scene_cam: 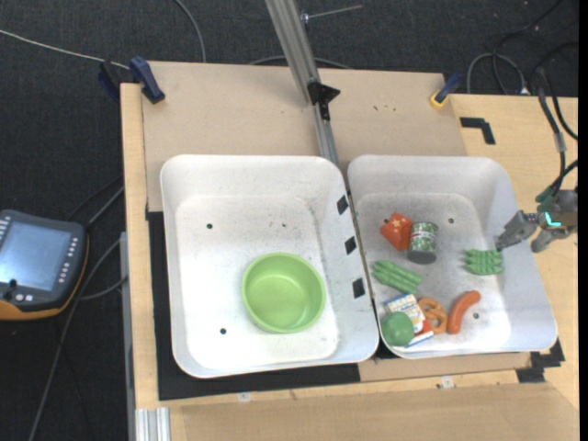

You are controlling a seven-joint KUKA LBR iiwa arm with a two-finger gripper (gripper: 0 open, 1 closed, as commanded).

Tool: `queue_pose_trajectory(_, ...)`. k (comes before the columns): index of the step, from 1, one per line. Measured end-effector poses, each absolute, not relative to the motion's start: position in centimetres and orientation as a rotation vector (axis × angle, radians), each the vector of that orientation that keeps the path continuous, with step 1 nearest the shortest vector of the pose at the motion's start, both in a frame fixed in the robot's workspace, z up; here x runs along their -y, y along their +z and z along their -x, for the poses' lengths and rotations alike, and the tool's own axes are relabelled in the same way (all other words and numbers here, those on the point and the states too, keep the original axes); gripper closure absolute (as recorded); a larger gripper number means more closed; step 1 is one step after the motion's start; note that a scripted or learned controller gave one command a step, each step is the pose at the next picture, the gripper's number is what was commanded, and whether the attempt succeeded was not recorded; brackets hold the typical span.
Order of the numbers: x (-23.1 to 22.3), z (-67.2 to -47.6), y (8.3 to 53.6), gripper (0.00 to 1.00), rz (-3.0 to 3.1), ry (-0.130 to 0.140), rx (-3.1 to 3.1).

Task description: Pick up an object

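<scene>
- Camera view puts the gripper at the right rim of the right bin, its fingers spread apart with nothing between them.
- Just beside the fingertips, to their left on the bin floor, lies a green ridged toy (apart from the gripper, not touching it).
- Further left stand a small can with a green label and a red toy, close together near the bin's middle.
- Toward the near edge lie a green bean pod, an orange sausage, a pretzel-shaped piece and a small printed box with a green ball against it.
- The left bin holds a light green bowl, upright, near its front right.
- Both bins rest on a pale wooden bench with blue clamps at its far corners; a metal pole rises from between the bins.
- Around the bench is dark carpet crossed by cables, and a control pendant sits at the left edge.
</scene>
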State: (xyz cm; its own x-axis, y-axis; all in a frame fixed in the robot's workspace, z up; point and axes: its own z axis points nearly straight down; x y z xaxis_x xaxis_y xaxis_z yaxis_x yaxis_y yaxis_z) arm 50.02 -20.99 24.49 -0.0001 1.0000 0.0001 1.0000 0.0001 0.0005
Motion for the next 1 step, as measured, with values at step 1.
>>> queue_pose_trajectory(1, 20.99, -50.02, 24.48, 0.00, -2.221, 0.000, -2.221)
